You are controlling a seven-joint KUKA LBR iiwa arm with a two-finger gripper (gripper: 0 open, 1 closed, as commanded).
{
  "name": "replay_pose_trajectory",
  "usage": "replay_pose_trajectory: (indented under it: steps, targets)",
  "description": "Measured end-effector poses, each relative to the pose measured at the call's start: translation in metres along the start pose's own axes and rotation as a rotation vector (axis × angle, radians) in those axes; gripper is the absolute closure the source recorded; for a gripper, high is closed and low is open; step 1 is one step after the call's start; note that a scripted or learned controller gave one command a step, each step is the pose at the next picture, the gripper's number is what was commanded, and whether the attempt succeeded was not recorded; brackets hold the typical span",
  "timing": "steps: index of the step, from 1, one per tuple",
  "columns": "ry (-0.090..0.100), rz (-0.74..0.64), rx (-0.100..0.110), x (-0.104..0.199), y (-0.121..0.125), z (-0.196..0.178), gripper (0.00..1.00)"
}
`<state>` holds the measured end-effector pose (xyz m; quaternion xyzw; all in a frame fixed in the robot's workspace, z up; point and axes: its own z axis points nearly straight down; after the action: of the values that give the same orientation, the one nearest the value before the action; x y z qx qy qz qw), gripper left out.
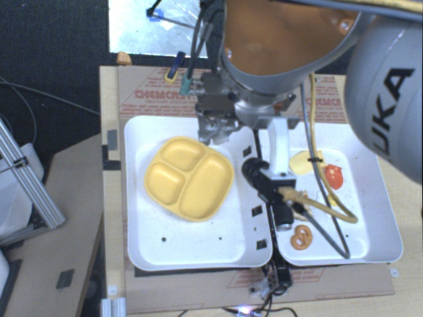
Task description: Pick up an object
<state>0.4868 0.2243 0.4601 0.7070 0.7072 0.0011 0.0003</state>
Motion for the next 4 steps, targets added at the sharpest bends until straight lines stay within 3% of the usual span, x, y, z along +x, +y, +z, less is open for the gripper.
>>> replay_pose_trajectory:
  steps: [1, 2, 3, 4]
  targets:
    - [-0.001, 0.004, 0.0, -0.057, 0.0, 0.004, 1.0]
    - [-0.005, 0.006, 0.007, -0.106, 0.059, 0.108, 1.0]
    - [-0.001, 0.0, -0.001, -0.095, 0.115, 0.148, 1.0]
    - [-0.001, 0.004, -0.004, -0.147, 0.07, 0.091, 1.0]
